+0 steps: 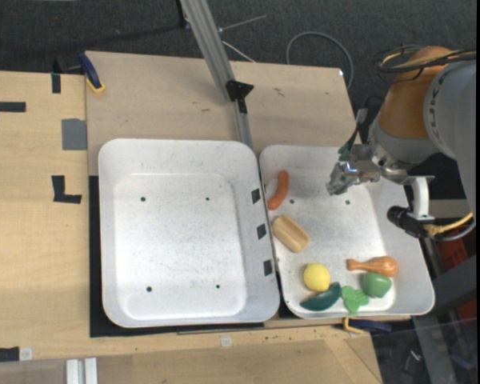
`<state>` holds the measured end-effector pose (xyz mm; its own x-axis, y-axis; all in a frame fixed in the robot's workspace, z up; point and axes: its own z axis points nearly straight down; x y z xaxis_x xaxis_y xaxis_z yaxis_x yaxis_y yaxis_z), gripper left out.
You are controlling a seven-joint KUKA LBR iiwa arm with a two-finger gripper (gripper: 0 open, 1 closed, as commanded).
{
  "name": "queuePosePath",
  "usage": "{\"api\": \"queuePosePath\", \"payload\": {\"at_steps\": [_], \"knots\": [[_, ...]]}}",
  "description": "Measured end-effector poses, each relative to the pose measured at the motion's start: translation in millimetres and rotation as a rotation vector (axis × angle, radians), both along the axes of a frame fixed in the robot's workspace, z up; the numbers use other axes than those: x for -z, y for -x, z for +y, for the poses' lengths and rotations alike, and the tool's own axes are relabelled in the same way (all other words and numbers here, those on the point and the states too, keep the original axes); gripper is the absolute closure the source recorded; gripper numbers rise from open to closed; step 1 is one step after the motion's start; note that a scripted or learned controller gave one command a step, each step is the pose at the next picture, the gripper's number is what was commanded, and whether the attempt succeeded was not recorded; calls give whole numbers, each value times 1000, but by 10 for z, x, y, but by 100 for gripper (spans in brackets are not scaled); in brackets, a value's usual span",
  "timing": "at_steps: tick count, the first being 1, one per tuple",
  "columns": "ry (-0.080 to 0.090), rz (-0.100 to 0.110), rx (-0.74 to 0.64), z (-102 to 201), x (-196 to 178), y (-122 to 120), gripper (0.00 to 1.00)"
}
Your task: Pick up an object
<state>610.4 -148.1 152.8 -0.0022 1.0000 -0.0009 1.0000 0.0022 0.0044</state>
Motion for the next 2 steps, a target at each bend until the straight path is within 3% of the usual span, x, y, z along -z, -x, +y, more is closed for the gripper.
{"api": "queuePosePath", "payload": {"at_steps": [2], "knots": [[0, 1, 1, -2, -891, -88, 100]]}}
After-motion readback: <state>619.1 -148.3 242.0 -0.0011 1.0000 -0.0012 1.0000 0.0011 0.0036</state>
